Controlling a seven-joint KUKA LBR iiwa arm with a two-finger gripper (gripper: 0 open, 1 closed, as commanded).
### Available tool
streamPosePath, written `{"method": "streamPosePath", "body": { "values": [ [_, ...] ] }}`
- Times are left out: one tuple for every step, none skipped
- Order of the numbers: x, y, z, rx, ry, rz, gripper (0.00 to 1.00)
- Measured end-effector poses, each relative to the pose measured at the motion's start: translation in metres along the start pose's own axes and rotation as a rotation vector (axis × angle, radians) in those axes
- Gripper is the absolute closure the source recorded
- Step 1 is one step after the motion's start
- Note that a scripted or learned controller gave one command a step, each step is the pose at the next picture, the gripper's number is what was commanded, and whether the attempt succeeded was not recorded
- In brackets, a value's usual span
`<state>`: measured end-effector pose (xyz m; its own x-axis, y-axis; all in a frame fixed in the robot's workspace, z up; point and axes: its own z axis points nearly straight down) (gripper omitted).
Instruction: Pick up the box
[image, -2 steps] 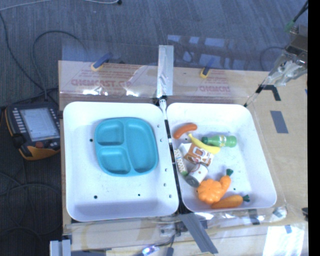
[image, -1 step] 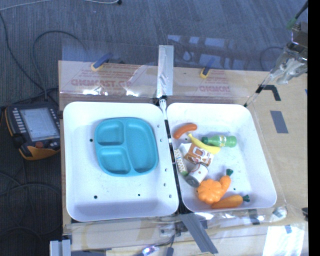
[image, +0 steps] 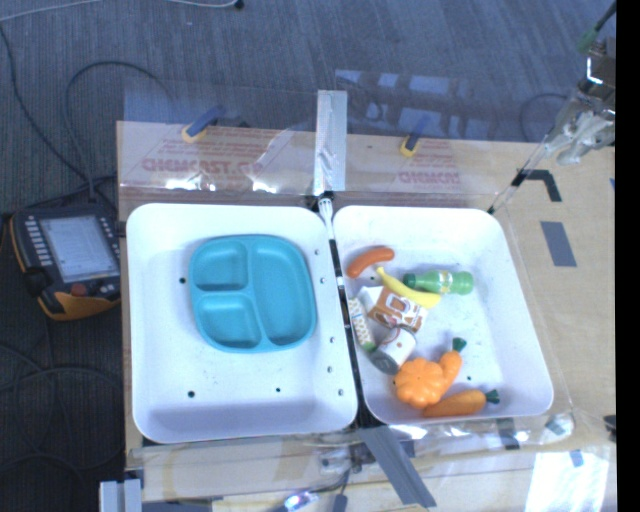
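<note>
A: What's the setting?
B: A tan bench (image: 580, 290) on dark carpet, bearing two white bins. The left bin (image: 160, 380) holds a blue divided plate (image: 250, 292).
A: And the box?
B: The box (image: 396, 313) lies in the right bin (image: 520, 330), right of the plate, long axis slanting from upper left to lower right, between a banana (image: 408, 288) and an orange pumpkin (image: 420, 381).
A: Gripper?
B: The gripper (image: 580, 135) sits far off at the upper right, cut off and blurred; I cannot tell its state.

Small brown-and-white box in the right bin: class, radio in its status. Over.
Small brown-and-white box lies in the right white bin, not gripped. Yellow toy banana overlaps its top; white cylindrical can touches its lower side. Crowded pick.
</note>
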<state>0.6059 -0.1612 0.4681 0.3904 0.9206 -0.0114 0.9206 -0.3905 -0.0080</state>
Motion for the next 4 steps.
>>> {"method": "streamPosePath", "body": {
  "values": [
    [0.0, 0.0, -0.009, 0.001, -0.003, 0.0, 1.0],
    [0.001, 0.001, -0.017, 0.002, -0.005, -0.001, 1.0],
    [0.002, 0.001, -0.026, 0.002, -0.008, -0.001, 1.0],
    [0.002, 0.002, -0.035, 0.003, -0.011, -0.002, 1.0]
  ]
}}
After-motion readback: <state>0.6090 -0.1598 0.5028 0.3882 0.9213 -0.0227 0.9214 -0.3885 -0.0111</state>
